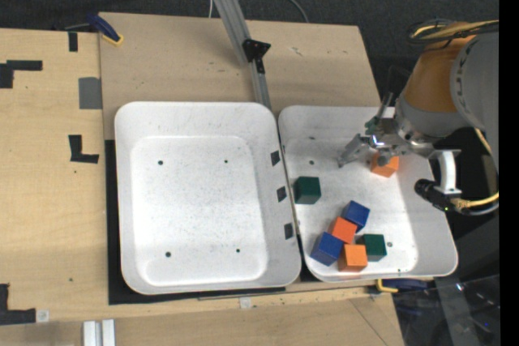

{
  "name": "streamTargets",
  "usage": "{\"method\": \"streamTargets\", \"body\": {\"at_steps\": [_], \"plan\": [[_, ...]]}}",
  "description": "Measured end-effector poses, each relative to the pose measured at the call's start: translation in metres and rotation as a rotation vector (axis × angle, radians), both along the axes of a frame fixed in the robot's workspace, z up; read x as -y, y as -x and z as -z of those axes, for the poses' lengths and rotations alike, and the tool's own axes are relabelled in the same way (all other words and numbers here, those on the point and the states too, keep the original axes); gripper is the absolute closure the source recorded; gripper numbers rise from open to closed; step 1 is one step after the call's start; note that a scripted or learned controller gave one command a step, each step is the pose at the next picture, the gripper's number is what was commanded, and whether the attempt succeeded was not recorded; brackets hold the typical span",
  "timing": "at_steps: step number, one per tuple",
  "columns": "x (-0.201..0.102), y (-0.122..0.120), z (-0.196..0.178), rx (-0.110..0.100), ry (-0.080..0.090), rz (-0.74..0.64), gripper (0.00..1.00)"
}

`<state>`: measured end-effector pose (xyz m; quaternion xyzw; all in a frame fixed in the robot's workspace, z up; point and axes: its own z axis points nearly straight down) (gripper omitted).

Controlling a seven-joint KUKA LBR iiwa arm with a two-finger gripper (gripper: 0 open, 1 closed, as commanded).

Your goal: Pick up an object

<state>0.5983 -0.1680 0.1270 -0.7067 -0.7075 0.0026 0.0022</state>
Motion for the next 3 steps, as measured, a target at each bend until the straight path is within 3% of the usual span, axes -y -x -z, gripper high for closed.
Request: {"method": "streamTargets", "body": {"at_steps": [1,2,3], "plan": [[-0.001,0.000,0.037,0.004,0.000,-0.001,0.00],[-0.002,0.000,0.026,0.004,-0.001,-0.002,1.00],[0.004,-0.003,-0.036,0.012,0.001,0.000,1.00]]}}
